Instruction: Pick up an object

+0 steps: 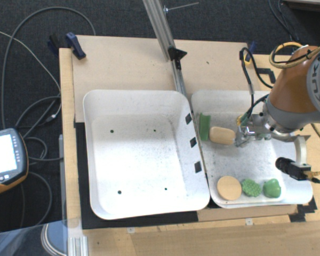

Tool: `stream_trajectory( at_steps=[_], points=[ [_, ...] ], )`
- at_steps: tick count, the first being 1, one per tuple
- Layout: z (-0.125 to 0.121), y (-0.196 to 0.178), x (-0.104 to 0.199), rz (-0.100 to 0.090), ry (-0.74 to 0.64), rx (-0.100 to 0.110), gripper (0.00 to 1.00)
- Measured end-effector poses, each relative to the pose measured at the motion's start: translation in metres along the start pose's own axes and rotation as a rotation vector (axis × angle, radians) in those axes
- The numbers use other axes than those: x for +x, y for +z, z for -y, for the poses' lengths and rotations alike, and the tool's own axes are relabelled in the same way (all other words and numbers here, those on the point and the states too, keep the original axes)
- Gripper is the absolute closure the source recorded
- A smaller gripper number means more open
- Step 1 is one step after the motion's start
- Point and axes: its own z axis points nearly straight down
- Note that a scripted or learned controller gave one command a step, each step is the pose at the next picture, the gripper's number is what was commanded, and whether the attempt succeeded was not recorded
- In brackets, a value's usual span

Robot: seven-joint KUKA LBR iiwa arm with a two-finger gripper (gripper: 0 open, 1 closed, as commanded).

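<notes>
Hovering claw [244, 136] in right bin [256, 167], just at 3 o'clock of tan block [222, 136]; grip state: cannot tell.

floor [21, 63]: dark carpet | cables [21, 41] | bench [122, 63]: light wood

Fixed above the bench, looking down at a slant. Far enough off to take in both white bins whole: left bin [138, 153] near centre, right bin [256, 159] toward the right side. Wooden bench top [122, 63] seen nearly entire, with dark carpet [26, 63] around it. Arm [293, 95] entering from the right edge. Slanted metal pole [160, 25] crossing the top.
</notes>
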Motion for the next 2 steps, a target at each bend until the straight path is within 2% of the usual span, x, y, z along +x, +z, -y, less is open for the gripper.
stream_trajectory(
  at_steps=[2],
  points=[
    [0.003,-0.106,0.007,0.000,-0.001,-0.001,1.00]
  ],
)
